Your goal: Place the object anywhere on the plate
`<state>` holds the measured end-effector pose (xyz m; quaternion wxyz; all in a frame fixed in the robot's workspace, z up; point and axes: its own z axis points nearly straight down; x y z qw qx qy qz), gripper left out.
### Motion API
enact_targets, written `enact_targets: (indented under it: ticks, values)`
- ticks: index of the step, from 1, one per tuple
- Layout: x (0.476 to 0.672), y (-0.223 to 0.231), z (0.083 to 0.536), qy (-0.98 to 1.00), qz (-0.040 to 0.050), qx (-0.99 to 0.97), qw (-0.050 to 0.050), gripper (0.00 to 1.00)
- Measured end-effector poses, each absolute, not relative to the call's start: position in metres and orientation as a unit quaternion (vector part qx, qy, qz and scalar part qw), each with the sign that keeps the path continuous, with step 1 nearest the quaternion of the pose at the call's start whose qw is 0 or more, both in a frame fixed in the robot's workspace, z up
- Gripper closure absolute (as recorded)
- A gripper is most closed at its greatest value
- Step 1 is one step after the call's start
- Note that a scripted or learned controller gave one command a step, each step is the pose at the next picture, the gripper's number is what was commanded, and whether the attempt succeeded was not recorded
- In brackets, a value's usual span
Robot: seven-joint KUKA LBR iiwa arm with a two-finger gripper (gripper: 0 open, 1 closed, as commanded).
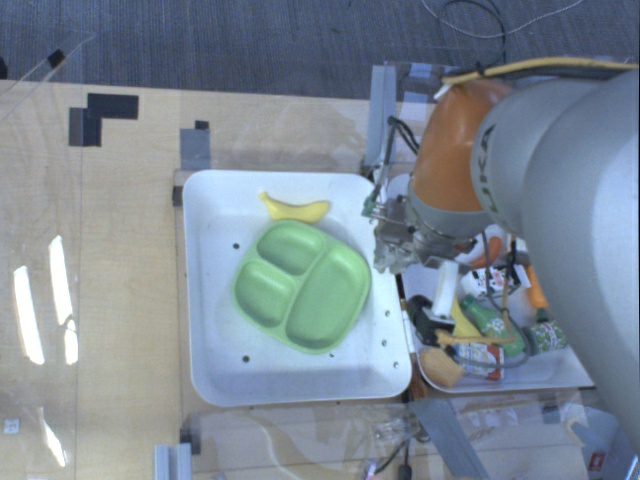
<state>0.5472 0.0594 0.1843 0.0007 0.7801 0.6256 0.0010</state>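
A green plate [302,285] with three compartments lies tilted in the middle of the left white bin [215,368]. A yellow banana [295,209] rests on the bin floor just behind the plate's far rim, touching or nearly touching it. My gripper [392,251] hangs at the right edge of the left bin, over the wall between the two bins, just right of the plate. Nothing shows between its fingers from this angle.
The right bin [560,373] is mostly covered by my arm; several objects lie in its near part, among them a green bottle [492,320], a brown rounded object [441,367] and an orange piece [536,288]. Bare floor surrounds the plate in the left bin.
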Motion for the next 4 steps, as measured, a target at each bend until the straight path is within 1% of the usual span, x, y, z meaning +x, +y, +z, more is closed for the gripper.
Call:
enact_targets:
  ticks: [1, 2, 3, 4]
  values:
    - [0.546, 0.075, 0.189, 0.645, 0.0013, 0.764, 0.001, 1.00]
    - [0.583, 0.096, 0.204, 0.640, 0.0012, 0.768, 0.001, 1.00]
    - [0.601, 0.145, 0.125, 0.644, 0.0018, 0.765, 0.000, 1.00]
    - [0.631, 0.211, 0.215, 0.700, 0.0029, 0.715, 0.001, 1.00]
